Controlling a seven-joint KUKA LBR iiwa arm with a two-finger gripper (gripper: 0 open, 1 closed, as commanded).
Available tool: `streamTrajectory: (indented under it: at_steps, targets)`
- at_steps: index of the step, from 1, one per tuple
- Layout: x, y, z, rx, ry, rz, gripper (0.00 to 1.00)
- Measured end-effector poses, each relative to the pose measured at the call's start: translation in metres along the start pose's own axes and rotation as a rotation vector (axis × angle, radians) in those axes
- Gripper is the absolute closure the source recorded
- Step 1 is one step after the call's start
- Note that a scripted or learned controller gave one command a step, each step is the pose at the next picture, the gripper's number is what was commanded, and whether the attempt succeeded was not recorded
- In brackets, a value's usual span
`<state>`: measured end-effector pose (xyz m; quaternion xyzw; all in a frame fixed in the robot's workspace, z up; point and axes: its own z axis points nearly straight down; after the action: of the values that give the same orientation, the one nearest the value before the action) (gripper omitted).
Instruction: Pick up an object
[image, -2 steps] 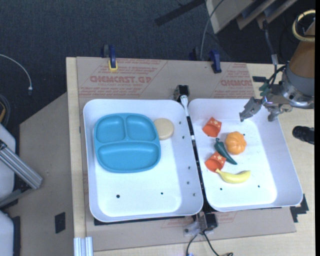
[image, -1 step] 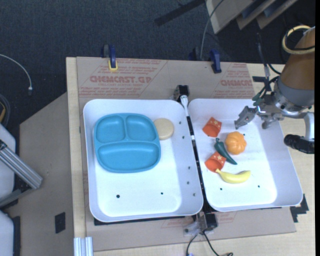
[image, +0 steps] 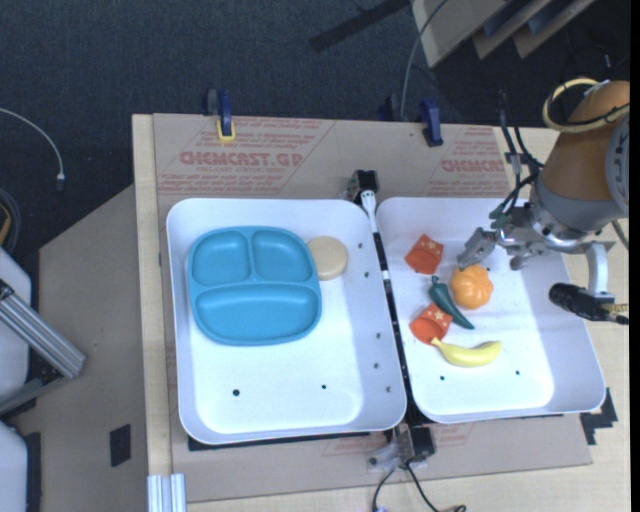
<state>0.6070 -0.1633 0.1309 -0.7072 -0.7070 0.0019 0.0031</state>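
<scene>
The right bin (image: 565, 390) holds an orange fruit (image: 472, 288), a dark green pepper (image: 447, 303), a yellow banana (image: 470, 352) and two red pieces, one at the back (image: 424, 253) and one beside the banana (image: 432, 324). My gripper (image: 498, 252) hangs over the back of this bin, just up and right of the orange. Its fingers are spread open, with the left fingertip (image: 476, 251) close to the top of the orange. Nothing is between them.
In the left bin (image: 290, 405) lie a blue divided plate (image: 255, 285) and a round beige disc (image: 328, 257) next to the plate's right rim. A ridge with black clamps (image: 366, 188) separates the bins. Blue clamps hold the board's far edge.
</scene>
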Motion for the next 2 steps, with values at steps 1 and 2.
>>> streamTrajectory:
  at_steps: [1,2]
  targets:
    - [0.001,-0.001,0.050,0.000,0.001,-0.001,0.00]
    - [0.000,0.001,0.035,-0.009,-0.002,0.000,1.00]
